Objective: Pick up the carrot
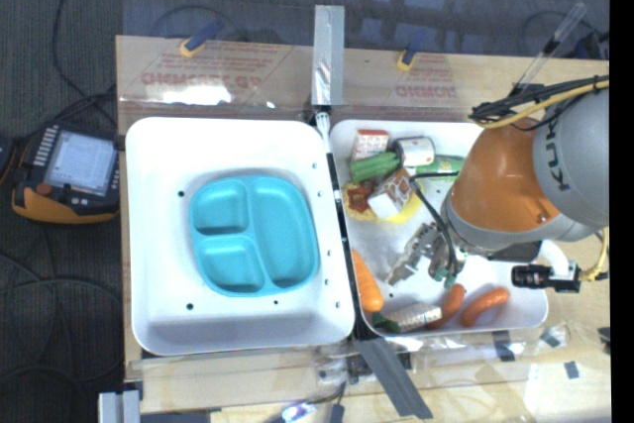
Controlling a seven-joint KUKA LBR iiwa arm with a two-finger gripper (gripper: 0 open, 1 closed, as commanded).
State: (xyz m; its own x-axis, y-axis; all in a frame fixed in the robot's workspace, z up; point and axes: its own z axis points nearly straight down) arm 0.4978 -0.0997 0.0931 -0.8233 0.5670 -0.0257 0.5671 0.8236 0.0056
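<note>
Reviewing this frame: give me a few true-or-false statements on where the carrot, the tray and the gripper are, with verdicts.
1. The orange carrot lies in the right white bin, against its left wall. True.
2. The turquoise three-compartment plastic tray sits in the right bin. False: it is in the left white bin.
3. The two-finger gripper is above the right bin. True.
4. The carrot rests on the tray. False: they are in different bins.
5. The carrot is between the gripper's fingers. False: it lies apart from the gripper, to the view's left.
</note>
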